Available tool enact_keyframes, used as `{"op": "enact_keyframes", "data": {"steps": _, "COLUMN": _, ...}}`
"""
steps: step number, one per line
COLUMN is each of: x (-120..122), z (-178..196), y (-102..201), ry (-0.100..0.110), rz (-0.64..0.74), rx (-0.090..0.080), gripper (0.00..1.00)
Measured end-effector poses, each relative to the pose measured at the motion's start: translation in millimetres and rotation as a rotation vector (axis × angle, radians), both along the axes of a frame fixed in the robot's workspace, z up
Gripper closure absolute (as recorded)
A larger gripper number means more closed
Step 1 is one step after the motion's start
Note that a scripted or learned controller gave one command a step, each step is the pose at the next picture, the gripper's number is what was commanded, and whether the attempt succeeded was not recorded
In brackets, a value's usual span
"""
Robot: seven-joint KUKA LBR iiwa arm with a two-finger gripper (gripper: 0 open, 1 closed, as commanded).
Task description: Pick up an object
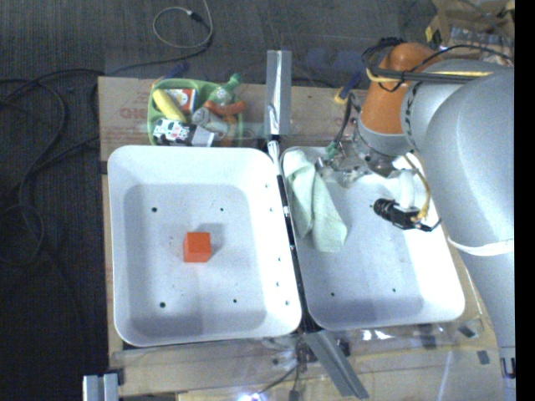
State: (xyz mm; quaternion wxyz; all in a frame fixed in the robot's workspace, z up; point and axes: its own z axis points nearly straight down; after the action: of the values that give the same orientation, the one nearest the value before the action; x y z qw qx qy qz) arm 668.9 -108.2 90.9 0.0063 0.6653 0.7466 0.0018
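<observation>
Orange cube (197, 246) lying near the middle of the left bin (134, 174), pale green cloth (320, 209) crumpled against the right bin's (435, 303) left wall, gripper (347, 161) low at the cloth's far edge, container of small toys (194, 113) beyond the bins, contents hard to make out

Dark grey carpet (50, 23) covered the floor, black cables (180, 23) looping across it. A brown wooden bench (125, 111) stood there, cardboard boxes (464, 2) beyond it.
</observation>
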Motion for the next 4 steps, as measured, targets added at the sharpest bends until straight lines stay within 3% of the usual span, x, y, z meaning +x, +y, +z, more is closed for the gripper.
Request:
{"op": "enact_keyframes", "data": {"steps": 1, "x": -35, "z": 93, "y": 17, "ry": 0.011, "rz": 0.02, "rx": 0.004, "gripper": 0.0}}
{"op": "enact_keyframes", "data": {"steps": 2, "x": -34, "z": 9, "y": -17, "ry": 0.0, "rz": 0.065, "rx": 0.004, "gripper": 0.0}}
{"op": "enact_keyframes", "data": {"steps": 3, "x": -59, "z": 35, "y": -58, "ry": 0.011, "rz": -0.061, "rx": 0.005, "gripper": 0.0}}
{"op": "enact_keyframes", "data": {"steps": 4, "x": -31, "z": 5, "y": -24, "ry": -0.007, "rz": -0.018, "rx": -0.002, "gripper": 0.0}}
